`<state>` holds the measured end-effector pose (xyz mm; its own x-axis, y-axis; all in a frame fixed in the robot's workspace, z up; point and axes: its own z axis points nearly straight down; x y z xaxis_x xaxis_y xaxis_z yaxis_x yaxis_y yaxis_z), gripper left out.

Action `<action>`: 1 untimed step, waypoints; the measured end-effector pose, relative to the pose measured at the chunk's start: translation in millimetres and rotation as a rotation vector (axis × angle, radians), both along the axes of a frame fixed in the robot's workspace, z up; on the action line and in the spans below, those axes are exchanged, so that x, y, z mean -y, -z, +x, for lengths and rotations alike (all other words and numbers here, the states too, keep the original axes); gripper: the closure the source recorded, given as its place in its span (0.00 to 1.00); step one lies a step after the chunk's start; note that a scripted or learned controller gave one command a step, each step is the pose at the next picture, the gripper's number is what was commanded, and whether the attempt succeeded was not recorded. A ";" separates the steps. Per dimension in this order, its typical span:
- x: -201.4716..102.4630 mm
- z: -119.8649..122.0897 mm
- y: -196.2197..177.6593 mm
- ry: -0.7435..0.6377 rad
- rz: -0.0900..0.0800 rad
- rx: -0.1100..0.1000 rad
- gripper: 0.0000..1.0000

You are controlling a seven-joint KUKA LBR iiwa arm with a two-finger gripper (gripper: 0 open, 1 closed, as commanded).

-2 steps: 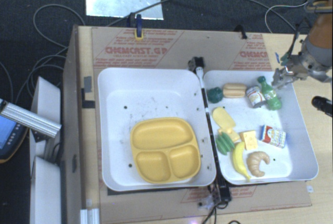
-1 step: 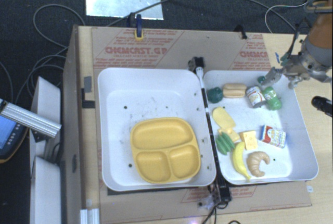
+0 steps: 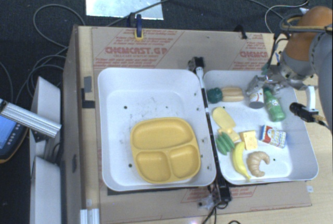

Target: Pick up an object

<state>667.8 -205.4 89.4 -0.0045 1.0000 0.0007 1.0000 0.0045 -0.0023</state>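
Left bin (image 3: 112, 129) — shallow, white, on the desk (image 3: 156, 48). Holds one yellow compartment tray (image 3: 165, 149), lying toward the bin's 5 o'clock corner, its two small compartments facing the lower rim.

Right bin (image 3: 307, 158) — shallow, white, its left wall touching the left bin's right wall. Contents, left to right:
- dark green round toy (image 3: 214, 95), at the bin's 10 o'clock, just beside a tan bun-shaped piece (image 3: 232, 94) on its right;
- pale yellow block (image 3: 223, 117), near the bin's centre-left;
- small green toy vegetable (image 3: 225, 142), below the block, by the left wall;
- banana (image 3: 239, 161), at 7 o'clock, curving toward the lower rim;
- yellow cheese wedge (image 3: 250, 140), touching the banana's upper end;
- croissant (image 3: 258, 162), at 6 o'clock, just beside the banana;
- small carton with red and blue print (image 3: 273, 136), right of the cheese;
- green bottle (image 3: 273, 105), at 1 o'clock, lying tilted.

Tool (image 3: 260, 90) — at the bin's 12 o'clock, low over the floor, just beside the green bottle's top end. Whether its fingers are spread or pressed together cannot be told; nothing is seen between them.
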 end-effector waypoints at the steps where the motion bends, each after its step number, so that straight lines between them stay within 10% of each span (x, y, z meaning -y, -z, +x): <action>1: 0.7 2.5 -14.5 -0.004 -0.004 0.008 1.00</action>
<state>670.4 -206.1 103.9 -0.0080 1.0000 -0.0034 1.0000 0.0080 0.0058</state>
